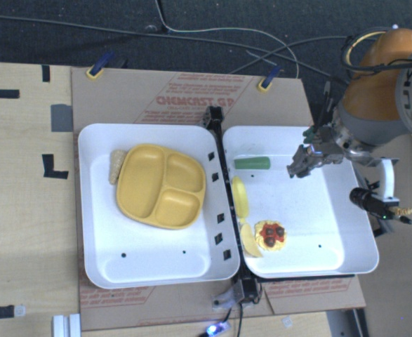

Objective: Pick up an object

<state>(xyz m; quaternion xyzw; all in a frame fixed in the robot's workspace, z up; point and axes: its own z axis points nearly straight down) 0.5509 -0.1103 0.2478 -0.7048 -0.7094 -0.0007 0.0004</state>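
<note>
1. The pincer [300,166] hangs over the upper right part of the right bin [346,258], dark fingers pointing down and left; whether it is released or clenched, I cannot tell, and nothing shows between its tips.
2. Just left of it lies a green stick [252,163], apart from the pincer.
3. Further down by the bin's left wall lies a yellow banana [241,197], with a yellow slice [248,239] below it.
4. Touching that slice sits a small pastry with red topping [271,235].
5. The left bin [100,258] holds a yellow divided plate [161,186], a beige sponge [116,166] tucked at its left edge.
</note>
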